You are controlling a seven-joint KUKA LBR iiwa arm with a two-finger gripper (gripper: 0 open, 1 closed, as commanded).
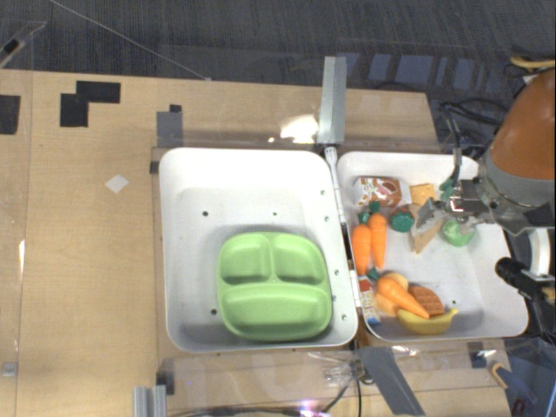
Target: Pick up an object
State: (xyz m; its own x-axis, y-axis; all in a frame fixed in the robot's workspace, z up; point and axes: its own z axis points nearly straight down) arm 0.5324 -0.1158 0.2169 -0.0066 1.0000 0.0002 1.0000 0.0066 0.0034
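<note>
Bench [78,259] of pale wood fills the near part of the view, with two white bins side by side on it. Left bin [187,198] holds a green tray [274,287] with three compartments, lying flat toward its near edge, slightly left of the wall shared with the other bin. Right bin [486,298] holds the toy food. Nearest in it lies a banana [427,321], close to the near wall, and touching its far side is a brown ridged piece [426,299]. Just left of that sits a carrot [398,295] at a slant, with a small yellow-orange piece at its far end. Farther back, two more carrots [371,243] lie side by side along the bin's left wall, green tops pointing away. Beyond them, a small teal piece [401,222] rests near a printed packet [380,190] in the far left corner, and a tan block [422,195] lies just right of the packet.

Gripper [439,220] reaches in from the right, low over the middle of the right bin; whether its jaws are apart or together I cannot tell. A tan stick-like piece [422,237] lies just beneath it, and a pale green piece [458,233] lies just to its right. Arm [526,146] with its orange band stands over the bin's right edge. Black marks [87,101] sit on the bench's far left.
</note>
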